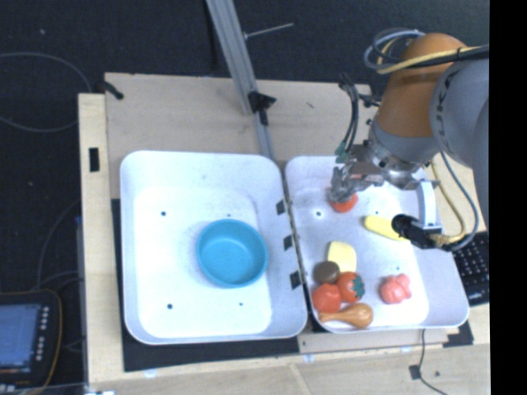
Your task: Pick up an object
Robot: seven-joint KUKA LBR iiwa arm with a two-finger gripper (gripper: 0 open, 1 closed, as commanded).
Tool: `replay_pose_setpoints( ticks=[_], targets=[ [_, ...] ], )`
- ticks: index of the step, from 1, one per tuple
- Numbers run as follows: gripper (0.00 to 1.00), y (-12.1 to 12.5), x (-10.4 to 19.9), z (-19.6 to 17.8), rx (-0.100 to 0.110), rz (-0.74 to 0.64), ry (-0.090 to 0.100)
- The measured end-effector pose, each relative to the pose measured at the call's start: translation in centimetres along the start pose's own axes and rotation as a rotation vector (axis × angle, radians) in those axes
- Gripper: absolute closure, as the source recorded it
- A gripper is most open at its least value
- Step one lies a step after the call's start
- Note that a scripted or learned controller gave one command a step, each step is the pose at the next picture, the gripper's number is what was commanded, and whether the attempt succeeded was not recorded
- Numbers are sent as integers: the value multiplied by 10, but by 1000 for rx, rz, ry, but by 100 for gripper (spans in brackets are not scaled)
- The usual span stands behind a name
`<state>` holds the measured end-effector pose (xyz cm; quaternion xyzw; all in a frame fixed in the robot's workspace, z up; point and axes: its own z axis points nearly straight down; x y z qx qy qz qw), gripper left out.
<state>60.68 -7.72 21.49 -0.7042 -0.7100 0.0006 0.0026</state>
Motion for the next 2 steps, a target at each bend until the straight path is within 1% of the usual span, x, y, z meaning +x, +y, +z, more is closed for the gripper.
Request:
replay_pose_setpoints(
  ticks=[1, 2],
  targets=[
    [100, 8, 63, -3, -9, -2, -1],
    [100, 21, 116, 2, -5, -1, -1]
  ],
)
